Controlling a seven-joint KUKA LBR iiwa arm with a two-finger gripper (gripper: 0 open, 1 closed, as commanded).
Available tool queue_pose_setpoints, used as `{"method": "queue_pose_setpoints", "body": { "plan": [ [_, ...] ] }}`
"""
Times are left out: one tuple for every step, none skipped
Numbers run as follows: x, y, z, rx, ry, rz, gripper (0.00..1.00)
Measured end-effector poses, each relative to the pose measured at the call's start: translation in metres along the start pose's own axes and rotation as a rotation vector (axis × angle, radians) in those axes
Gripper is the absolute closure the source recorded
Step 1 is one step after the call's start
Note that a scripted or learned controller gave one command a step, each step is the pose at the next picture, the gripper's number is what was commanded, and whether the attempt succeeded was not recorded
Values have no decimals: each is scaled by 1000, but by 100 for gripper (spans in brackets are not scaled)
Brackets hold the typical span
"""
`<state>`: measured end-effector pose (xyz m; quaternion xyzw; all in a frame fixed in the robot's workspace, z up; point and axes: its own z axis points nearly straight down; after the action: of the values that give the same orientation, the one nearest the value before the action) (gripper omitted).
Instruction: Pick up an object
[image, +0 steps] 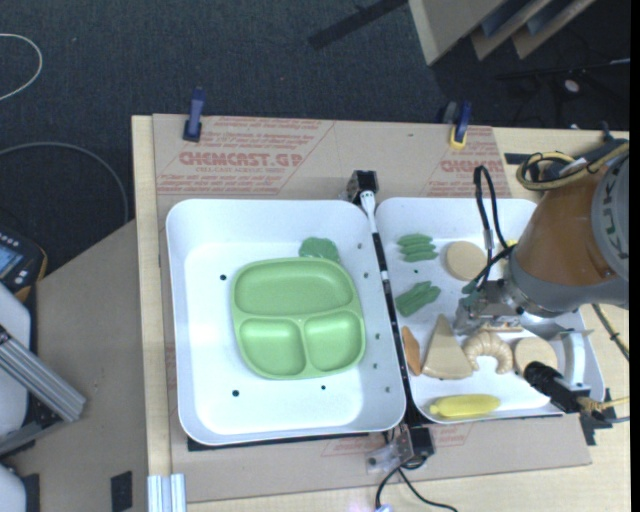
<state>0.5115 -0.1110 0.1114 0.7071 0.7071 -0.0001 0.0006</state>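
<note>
The right bin (520, 215) holds several toy foods: two green pods (415, 245) (417, 297), a round tan bun (463, 260), an orange slice (410, 349), a tan wedge (445, 357), a croissant (492, 347) and a yellow banana (463, 405). My gripper (482, 312) hangs low over the middle of this bin, right above the croissant and the top of the wedge. The wrist and cables hide what lies directly under it. A pale round piece (535, 352) sits partly behind the arm.
The left bin (190, 330) carries a green divided plate (297, 315), with a small green leafy piece (320, 248) at its far edge. A black divider (378, 265) runs between the bins. The orange-banded arm (565, 245) covers the right bin's right side.
</note>
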Motion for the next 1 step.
{"method": "queue_pose_setpoints", "body": {
  "plan": [
    [-49, -29, 22, -12, 1, 3, 100]
  ]
}}
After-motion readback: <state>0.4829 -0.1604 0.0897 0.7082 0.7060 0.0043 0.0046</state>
